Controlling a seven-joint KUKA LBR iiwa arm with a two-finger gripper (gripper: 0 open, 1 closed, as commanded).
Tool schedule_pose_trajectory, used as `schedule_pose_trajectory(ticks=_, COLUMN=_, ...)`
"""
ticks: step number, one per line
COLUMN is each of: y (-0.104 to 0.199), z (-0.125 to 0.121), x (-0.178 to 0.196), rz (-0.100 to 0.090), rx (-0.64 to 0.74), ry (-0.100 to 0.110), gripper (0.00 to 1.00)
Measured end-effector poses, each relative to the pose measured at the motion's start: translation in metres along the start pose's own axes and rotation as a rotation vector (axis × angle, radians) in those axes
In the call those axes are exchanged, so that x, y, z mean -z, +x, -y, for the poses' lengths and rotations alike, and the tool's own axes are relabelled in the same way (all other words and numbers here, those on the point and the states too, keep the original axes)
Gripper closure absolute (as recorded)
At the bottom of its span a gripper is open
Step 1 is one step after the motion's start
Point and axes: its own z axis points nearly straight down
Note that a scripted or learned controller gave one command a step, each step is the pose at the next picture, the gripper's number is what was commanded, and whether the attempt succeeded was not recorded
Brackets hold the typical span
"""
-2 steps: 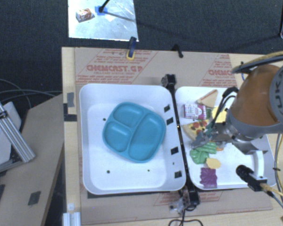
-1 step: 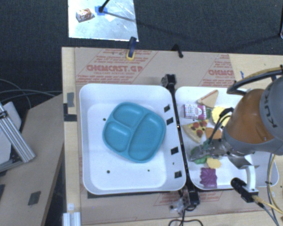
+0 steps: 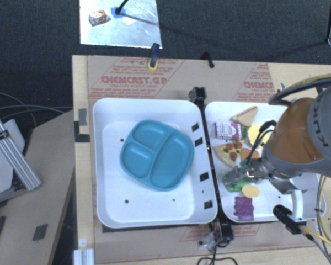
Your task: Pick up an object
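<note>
Tool [image 3: 238, 174] is down in the right bin [image 3: 265, 217], over the green toy [image 3: 233, 182] beside the pizza slice [image 3: 230, 153]. Grip state: can't tell. Looks like grasp step; next needs a clean lift.

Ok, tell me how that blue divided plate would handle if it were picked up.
The blue divided plate looks like moulded plastic, so probably stiff and light. It lies flat in the left bin, unlikely to roll or tip. Its low rounded rim probably gives fingers little purchase, so it might slip.

teal sectioned plastic plate [image 3: 156, 153], white shallow bins [image 3: 107, 115], purple toy grape bunch [image 3: 243, 207], yellow round toy piece [image 3: 250, 191], orange-banded grey arm [image 3: 298, 134]
</note>
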Motion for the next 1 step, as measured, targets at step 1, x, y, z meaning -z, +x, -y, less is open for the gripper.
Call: schedule_pose_trajectory(ticks=1, y=-0.0169, z=0.0001, x=-0.0215, rz=-0.002, rx=-0.004, ry=0.002, gripper=0.0)
